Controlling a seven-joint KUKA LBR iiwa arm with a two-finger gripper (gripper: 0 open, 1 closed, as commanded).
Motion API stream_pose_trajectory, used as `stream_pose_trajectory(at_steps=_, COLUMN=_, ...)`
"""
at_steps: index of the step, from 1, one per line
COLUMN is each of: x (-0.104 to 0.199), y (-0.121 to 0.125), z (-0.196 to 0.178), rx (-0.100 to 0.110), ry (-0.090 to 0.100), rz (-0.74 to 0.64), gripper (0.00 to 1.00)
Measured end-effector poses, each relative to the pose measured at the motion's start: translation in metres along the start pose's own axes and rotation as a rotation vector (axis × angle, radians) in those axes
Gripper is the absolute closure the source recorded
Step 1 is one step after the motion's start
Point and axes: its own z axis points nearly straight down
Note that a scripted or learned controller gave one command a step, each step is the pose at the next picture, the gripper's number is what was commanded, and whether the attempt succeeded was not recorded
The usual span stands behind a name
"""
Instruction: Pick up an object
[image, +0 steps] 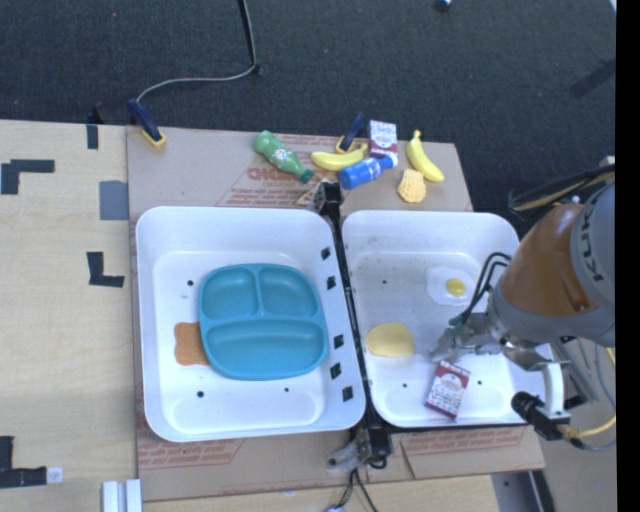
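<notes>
A: We see the pincer (452, 338) low inside the right bin (400, 225), with the grey arm (560, 270) and its orange band coming in from the right. How much room do we have around it?

B: To the right of the pincer the arm itself covers the bin wall. The near rim is just below it. To the left and further up the bin floor is bare white, so we have open room there.

A: Is the pincer open, and does it hold something?

B: We cannot tell. The fingers are dark and small against the arm, and we see nothing clearly between them.

A: Where is an object to pick up?

B: The small red carton (448, 388) lies just below the pincer, tilted, close to the near rim. The yellow round piece (390, 340) lies to the left of the pincer, apart from it. The fried egg (450, 286) lies just above the pincer.

A: And what else is around?

B: Far to the left, in the left bin (160, 225), we see the blue divided plate (264, 320) with an orange piece (187, 343) half under it. Behind the bins, on the cardboard, lie a green bottle (282, 156), two bananas (425, 158), a blue bottle (362, 172) and a small box (383, 136). These are well away from the pincer.
</notes>
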Motion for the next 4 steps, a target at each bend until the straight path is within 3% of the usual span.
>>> stream_pose_trajectory(at_steps=1, x=0.000, y=0.000, z=0.000, rx=0.002, ry=0.001, rz=0.000, gripper=0.00)
stream_pose_trajectory(at_steps=2, x=0.011, y=-0.005, z=-0.124, rx=0.005, ry=0.003, rz=-0.001, gripper=0.00)
stream_pose_trajectory(at_steps=3, x=0.033, y=-0.007, z=-0.019, rx=0.010, ry=0.005, rz=-0.002, gripper=0.00)
stream_pose_trajectory(at_steps=4, x=-0.020, y=-0.004, z=-0.163, rx=0.005, ry=0.001, rz=0.000, gripper=0.00)
